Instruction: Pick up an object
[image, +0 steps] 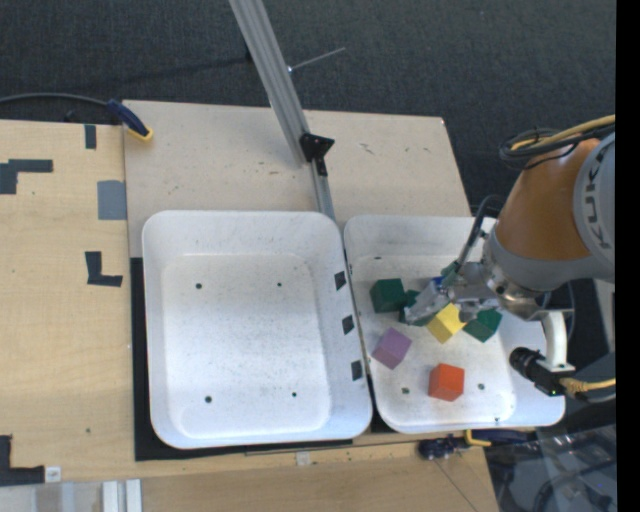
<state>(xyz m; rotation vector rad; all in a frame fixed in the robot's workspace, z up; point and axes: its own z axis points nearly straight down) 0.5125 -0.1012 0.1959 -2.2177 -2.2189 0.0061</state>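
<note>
Yellow block (446, 323) under pincer (432, 303); arm (560, 225) lettered "KU".

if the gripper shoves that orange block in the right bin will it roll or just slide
The orange block looks cube-shaped with flat faces, so it would probably slide, not roll. It seems rigid and likely light. It lies apart from the other blocks, so a push should meet little resistance.

White bins (165, 240); green (389, 295), yellow (446, 323), purple (392, 348) and orange (447, 382) blocks

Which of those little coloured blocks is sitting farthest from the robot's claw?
The orange block, alone near the front of the right bin. The yellow block and both green ones crowd the gripper; the purple block lies between.
</note>
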